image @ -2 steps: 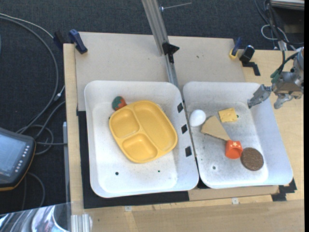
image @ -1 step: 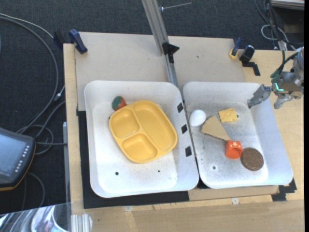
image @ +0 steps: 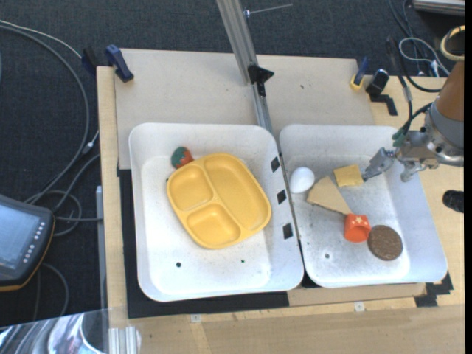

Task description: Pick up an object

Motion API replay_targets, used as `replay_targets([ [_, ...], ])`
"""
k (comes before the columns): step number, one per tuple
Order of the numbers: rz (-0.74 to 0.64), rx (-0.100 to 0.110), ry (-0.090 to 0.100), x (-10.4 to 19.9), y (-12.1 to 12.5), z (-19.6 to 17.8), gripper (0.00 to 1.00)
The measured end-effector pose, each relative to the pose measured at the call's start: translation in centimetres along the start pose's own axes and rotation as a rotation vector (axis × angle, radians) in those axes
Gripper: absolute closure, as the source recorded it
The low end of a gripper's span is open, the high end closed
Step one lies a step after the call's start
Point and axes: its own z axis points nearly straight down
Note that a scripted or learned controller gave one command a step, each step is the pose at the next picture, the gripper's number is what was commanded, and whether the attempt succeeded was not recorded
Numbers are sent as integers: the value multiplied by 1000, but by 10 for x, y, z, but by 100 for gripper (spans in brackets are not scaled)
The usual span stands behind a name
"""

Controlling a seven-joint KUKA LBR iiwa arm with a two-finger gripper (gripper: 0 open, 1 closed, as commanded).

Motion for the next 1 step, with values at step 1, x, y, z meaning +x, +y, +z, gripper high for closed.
replay_targets([
  [1,1,-1,0,-9,2,50,0],
])
